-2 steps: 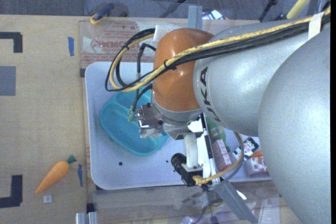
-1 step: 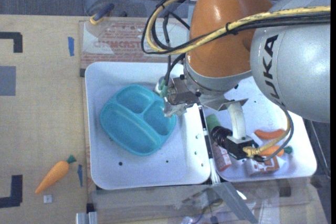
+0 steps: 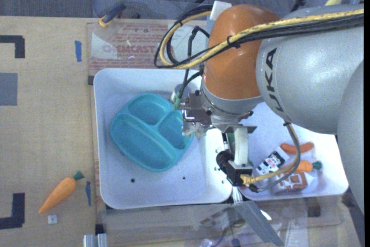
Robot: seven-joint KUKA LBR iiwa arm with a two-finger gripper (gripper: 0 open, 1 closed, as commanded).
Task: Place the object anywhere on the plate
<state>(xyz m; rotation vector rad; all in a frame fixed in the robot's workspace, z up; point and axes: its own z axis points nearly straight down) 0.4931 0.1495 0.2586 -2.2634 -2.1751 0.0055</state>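
Note:
A blue divided plate (image 3: 149, 133) lies in the left white bin (image 3: 113, 182), tilted toward the bin's middle. My gripper (image 3: 192, 118) hangs at the plate's right edge, over the wall between the two bins, mostly hidden under the orange wrist band. In the right bin (image 3: 332, 179) lie a small orange carrot-like piece (image 3: 296, 148), a black-and-white object (image 3: 268, 163), another orange piece (image 3: 303, 166) and an orange-and-white item (image 3: 293, 181). I see nothing between the fingers from this angle.
An orange toy carrot (image 3: 56, 194) lies on the wooden bench left of the left bin. A clear plastic sheet with red lettering (image 3: 124, 46) sits behind the bins. The grey arm covers most of the right bin.

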